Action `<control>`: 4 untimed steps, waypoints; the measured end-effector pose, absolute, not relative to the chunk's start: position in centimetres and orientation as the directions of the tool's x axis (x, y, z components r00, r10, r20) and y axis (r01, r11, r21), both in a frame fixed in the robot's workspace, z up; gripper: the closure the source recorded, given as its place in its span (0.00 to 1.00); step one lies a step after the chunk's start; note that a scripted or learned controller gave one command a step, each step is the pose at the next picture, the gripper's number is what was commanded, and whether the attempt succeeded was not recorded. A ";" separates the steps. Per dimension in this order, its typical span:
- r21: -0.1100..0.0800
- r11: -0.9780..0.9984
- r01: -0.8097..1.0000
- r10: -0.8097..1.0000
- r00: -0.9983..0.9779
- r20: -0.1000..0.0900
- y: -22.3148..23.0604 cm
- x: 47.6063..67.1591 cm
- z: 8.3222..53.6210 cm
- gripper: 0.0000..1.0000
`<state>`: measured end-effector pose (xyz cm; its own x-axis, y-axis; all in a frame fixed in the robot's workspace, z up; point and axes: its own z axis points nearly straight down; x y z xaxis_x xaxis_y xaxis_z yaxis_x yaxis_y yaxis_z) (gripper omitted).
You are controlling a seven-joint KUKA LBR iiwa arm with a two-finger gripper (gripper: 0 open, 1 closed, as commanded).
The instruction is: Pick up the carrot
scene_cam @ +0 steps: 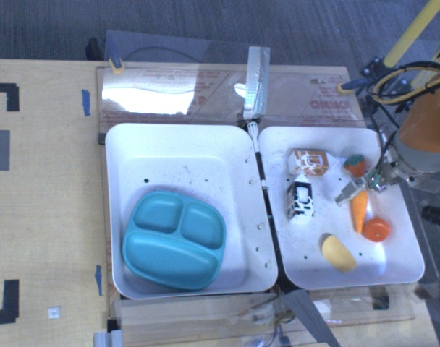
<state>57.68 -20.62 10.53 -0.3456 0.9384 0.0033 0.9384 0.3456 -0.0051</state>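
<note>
Toward three o'clock of the bench, in the right bin (415, 262), the carrot (359, 210) lies with its length running roughly twelve to six, its broad end toward twelve. The gripper (359, 189) hangs right over that upper end, the arm (422, 132) reaching in from three o'clock. One grey finger (347, 192) slants out toward eight o'clock beside the carrot top; the other cannot be made out, so how wide the hand stands, and whether it has any hold on the carrot, cannot be told from this view.

Crowding is the main concern. A round orange-red tomato-like piece (376, 229) sits touching or just beside the carrot at its four o'clock, and a small strawberry-like piece (354, 165) lies near at twelve. A yellow piece (339, 253) rests at seven o'clock, apart, while a small carton (310, 163) and a black-and-white item (301, 199) lie farther toward nine.

A good grasp would likely straddle the carrot across its narrow width, fingers closing along the nine-to-three line, centred nearer the middle of its length than the tip. The finger on the three o'clock side needs to drop clear of the round piece. A straight lift should follow, since the tapered shape may slip.
</note>
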 end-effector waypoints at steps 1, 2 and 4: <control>0.007 0.346 0.938 0.938 -0.346 -0.004 -20.6 58.1 12.1 1.00; 0.013 0.354 0.935 0.935 -0.354 -0.006 -14.5 55.8 23.2 1.00; -0.008 0.321 0.947 0.947 -0.320 0.005 -15.5 50.7 9.7 0.00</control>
<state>50.70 -15.45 9.72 -0.3205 0.9472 0.0048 0.9472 0.3205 -0.0076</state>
